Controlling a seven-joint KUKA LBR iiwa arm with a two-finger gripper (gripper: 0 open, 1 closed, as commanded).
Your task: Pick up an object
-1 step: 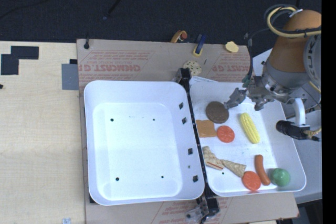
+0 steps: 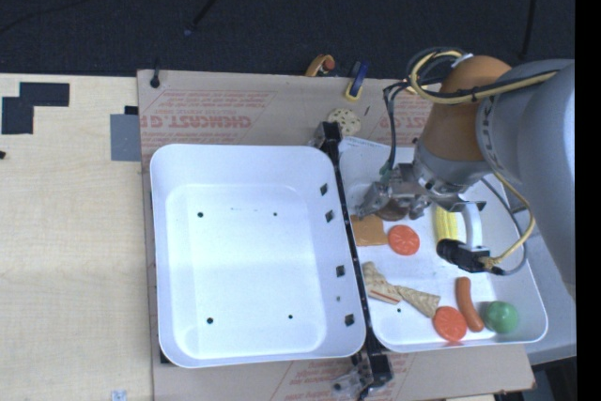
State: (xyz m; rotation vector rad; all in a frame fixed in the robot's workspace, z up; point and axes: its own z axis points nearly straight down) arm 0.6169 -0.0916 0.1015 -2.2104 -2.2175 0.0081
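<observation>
You are looking down on two white bins: the left bin [image 2: 246, 254] sits at about nine o'clock from the frame's centre, and the right bin [image 2: 526, 315] lies at about four o'clock, touching it along a black hinge strip [image 2: 340, 230]. The arm [image 2: 507, 122] comes in from three o'clock, its orange band [image 2: 465, 113] above the wrist, and the gripper [image 2: 383, 199] hangs low over the upper left part of the right bin, just above a tan cracker [image 2: 369, 231]. You cannot tell from this view whether the gripper is released or clenched (its tips are a grey blur against the bin floor), and nothing shows between them. The things to pick from all lie in the right bin: an orange slice [image 2: 404, 240] just at four o'clock of the gripper, touching or nearly touching the cracker's right edge; a yellow corn cob [image 2: 445, 223] at three o'clock of the slice, partly behind a cable; a sandwich wedge [image 2: 380, 284] and a tan triangle [image 2: 419, 300] near the bin's middle bottom; a second orange round [image 2: 449, 324] beside a sausage [image 2: 469, 303]; and a green ball [image 2: 501, 316] in the bin's five o'clock corner. Both bins rest on a cardboard sheet [image 2: 216, 108], with a spotted die [image 2: 343, 120] lying just past the bins' top edge at twelve o'clock of the hinge.
</observation>
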